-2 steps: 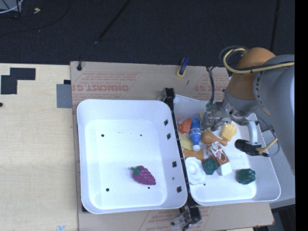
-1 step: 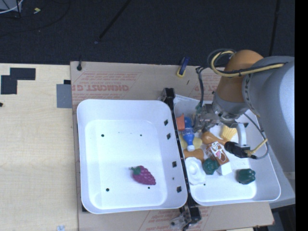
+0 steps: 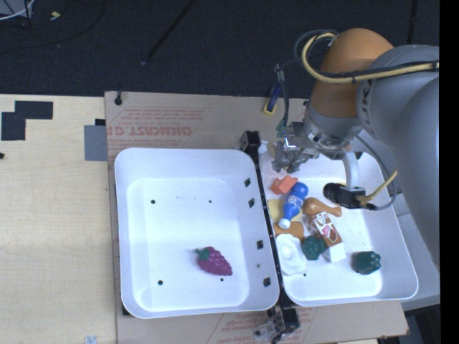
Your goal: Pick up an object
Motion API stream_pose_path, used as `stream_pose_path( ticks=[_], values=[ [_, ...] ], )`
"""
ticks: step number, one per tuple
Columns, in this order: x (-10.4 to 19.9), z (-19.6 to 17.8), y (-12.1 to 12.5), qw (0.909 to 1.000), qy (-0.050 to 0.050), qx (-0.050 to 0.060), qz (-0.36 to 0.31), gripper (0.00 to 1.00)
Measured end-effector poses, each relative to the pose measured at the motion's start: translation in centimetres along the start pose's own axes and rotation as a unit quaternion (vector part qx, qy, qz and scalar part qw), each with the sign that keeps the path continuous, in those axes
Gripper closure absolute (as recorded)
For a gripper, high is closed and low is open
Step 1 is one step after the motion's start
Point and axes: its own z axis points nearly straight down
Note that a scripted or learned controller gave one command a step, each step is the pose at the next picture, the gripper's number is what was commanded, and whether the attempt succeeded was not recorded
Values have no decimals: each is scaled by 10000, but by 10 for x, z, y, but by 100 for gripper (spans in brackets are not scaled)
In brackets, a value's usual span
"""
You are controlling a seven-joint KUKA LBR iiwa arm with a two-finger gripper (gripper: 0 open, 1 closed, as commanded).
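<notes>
Closest to the camera, a purple grape bunch (image 3: 214,261) sits alone in the left bin (image 3: 136,192). Right bin (image 3: 391,278) has a jumble: blue bottle (image 3: 293,205), orange piece (image 3: 283,185), green pepper (image 3: 366,262). The gripper (image 3: 287,160) hangs over that bin's far-left corner; can't tell how wide it's open or whether it's got anything.

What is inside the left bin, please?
The left bin holds purple toy grapes, lying toward its front right. A few small dark dots show on its floor. Nothing covers any part of its floor.
</notes>
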Motion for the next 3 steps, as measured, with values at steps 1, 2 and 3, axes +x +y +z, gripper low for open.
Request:
stream_pose_path(
  ticks=[1,2,3],
  values=[
    [18,-5,-32,10000,-8,60,25,100],
    [93,7,-3,10000,-6,42,4,100],
    [144,-58,0,10000,2,17,8,100]
  ],
)
